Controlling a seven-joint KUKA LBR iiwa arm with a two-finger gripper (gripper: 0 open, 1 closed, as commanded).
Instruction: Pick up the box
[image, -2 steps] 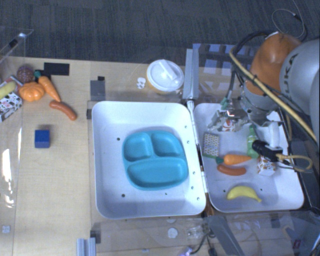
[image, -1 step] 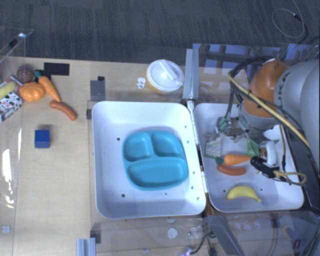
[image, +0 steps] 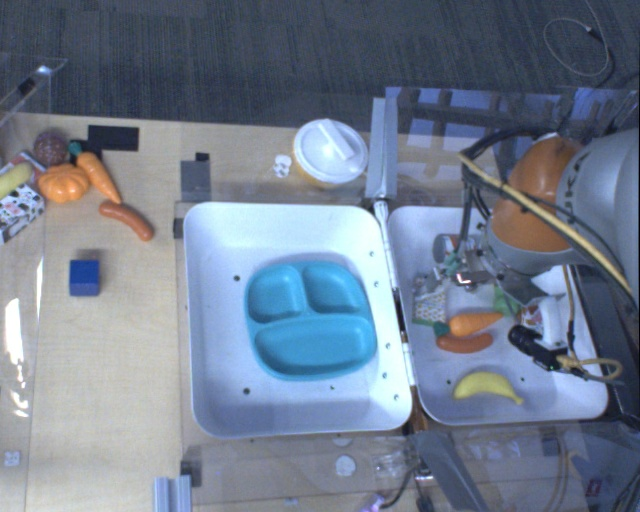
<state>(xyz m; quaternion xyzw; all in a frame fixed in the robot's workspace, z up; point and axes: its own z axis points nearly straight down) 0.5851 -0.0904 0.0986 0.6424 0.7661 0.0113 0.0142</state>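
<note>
Your bench (image: 110, 380) spreads wide, and the grey arm (image: 600, 200) with its orange band leans in from the right over the right bin (image: 590, 405). The left bin (image: 215, 400) carries one thing, a blue divided plate (image: 312, 318), lying flat at its middle. A white round lid (image: 331, 150) sits on the bench beyond the left bin's far right corner.

In the right bin, a yellow banana (image: 488, 387) lies near the near wall. Farther in are an orange carrot (image: 477, 322) and, just nearside of it, a red-brown sausage (image: 465, 343). The box (image: 430, 303), small, grey and speckled, sits left of the carrot's leafy end, close to the bin's left wall. The gripper (image: 456, 272) hangs just above and beyond that box; whether it is open or closed, you cannot tell from here.

Far left on the bench: a pumpkin (image: 62, 183) and a blue cube (image: 85, 277), well apart.
</note>
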